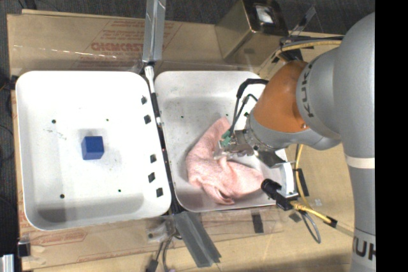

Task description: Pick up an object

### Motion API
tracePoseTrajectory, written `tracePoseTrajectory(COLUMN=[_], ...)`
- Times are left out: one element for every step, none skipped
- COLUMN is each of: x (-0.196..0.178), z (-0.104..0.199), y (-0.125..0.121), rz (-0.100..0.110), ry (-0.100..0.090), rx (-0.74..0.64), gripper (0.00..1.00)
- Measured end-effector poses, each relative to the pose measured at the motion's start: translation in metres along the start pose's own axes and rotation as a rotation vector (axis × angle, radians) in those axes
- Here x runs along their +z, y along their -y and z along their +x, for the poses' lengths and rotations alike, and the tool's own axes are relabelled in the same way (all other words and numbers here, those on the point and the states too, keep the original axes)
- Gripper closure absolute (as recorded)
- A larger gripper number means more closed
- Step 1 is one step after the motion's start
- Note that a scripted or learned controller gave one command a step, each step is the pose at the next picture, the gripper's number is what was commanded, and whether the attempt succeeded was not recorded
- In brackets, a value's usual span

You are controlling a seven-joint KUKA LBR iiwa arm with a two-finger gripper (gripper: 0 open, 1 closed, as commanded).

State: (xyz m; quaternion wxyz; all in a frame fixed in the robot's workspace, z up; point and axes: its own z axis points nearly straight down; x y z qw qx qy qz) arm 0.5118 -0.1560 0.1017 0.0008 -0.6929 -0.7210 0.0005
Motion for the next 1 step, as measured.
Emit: tracePoseTrajectory(x=[-0.1001], z=[0.0364], y=[-0.0470], rz=[0.000], ry=[0.000], rx=[-0.028], gripper=[1.00])
